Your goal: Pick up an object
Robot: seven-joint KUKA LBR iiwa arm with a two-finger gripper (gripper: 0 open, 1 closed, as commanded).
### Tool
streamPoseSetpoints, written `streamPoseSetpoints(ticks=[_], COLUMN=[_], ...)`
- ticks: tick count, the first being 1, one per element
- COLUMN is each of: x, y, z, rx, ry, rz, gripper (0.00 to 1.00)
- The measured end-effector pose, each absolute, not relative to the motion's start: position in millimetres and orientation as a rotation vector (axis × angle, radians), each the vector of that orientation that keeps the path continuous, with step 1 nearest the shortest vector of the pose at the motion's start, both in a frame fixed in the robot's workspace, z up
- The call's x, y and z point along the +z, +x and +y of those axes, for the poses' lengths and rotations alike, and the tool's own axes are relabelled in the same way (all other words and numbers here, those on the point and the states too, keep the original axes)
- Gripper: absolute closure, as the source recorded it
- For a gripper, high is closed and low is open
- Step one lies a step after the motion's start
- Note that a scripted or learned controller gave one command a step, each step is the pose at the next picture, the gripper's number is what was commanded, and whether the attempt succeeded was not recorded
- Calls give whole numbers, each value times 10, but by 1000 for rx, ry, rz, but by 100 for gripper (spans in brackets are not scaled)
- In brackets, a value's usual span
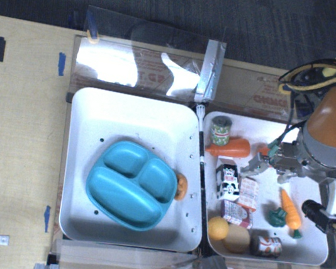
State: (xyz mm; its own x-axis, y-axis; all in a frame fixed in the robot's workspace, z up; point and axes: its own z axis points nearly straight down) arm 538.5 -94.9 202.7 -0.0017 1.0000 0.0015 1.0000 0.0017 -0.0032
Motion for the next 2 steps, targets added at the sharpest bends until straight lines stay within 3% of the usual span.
streamPoseSetpoints(ticks=[1, 2], x=[2022, 958], y=[5320, 5224], z=[-1636, -2021], rx=[1, -7], ry=[-2100, -2178], rz=[-2341, -2268], gripper=[0, 0])
